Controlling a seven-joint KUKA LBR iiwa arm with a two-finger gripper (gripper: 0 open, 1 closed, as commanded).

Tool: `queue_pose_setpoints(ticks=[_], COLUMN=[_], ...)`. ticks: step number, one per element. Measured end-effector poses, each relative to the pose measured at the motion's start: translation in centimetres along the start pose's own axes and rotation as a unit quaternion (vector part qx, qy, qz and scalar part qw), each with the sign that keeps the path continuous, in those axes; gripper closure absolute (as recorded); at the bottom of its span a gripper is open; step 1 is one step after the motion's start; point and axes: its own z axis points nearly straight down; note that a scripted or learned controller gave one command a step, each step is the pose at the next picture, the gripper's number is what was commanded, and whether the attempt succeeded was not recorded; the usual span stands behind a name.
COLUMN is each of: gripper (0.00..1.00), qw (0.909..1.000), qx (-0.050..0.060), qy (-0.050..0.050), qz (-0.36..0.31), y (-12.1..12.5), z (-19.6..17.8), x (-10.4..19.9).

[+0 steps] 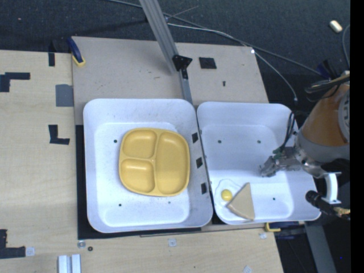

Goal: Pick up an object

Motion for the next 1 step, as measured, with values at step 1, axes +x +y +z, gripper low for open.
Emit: queue_pose_setpoints(ticks=[1], gripper=[1.00], qw=[1.0000], qx=[0.002], qy=[0.001], qz=[0.000], y=[-0.94], z=[-5.32], x=[0.06])
